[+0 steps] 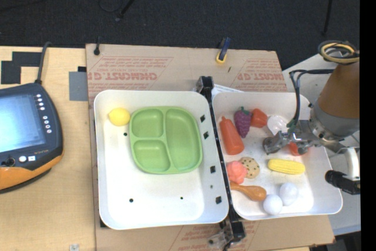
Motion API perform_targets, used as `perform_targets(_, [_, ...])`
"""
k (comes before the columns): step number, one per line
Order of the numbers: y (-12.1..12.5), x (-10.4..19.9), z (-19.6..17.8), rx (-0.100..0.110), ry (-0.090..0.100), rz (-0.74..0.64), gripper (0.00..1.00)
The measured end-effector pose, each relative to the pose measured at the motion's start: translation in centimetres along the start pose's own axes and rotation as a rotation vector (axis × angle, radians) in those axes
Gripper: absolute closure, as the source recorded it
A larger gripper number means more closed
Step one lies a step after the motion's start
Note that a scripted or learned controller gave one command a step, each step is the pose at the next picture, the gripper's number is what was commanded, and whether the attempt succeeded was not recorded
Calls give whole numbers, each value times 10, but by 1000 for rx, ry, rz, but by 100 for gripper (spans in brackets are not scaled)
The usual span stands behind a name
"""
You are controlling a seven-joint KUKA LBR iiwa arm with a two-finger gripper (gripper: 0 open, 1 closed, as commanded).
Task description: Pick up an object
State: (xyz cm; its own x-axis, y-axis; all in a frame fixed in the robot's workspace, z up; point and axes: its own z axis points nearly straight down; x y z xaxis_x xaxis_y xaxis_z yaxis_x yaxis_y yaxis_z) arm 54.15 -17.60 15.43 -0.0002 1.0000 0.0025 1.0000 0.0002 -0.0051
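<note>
Nearest the camera in the right bin (326, 200): two white eggs (281, 197) touching each other, a tan drumstick (251, 190) just left of them. Slightly further in: a pink lump (237, 171) touching a chocolate-chip cookie (251, 167), and a corn cob (286, 167) lying crosswise to the right. Directly above the corn, reaching in from the right, the gripper (277, 143) low over the bin floor, nothing seen between its prongs (open or closed: cannot tell, too dark and small). Something red (295, 149) just beside it, partly hidden. Further back: an orange-red bottle shape (230, 136), purple grapes (242, 120), a red pepper (258, 118), a pale round object (276, 123). Over in the left bin (147, 208): a green divided tray (165, 140), with a yellow lemon (118, 117) near its far-left corner. Off the bench's left end, a teach pendant (26, 135).
</note>
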Motion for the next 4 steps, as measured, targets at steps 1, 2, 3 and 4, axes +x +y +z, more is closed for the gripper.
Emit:
perform_targets(1, [-8, 0, 47, 1, 0, -2, 0])
perform_targets(2, [-7, 2, 65, -5, -3, -1, 0])
perform_targets(3, [-7, 0, 55, -3, -1, 2, 100])
perform_targets(4, [-8, 1, 14, -5, -2, 1, 100])
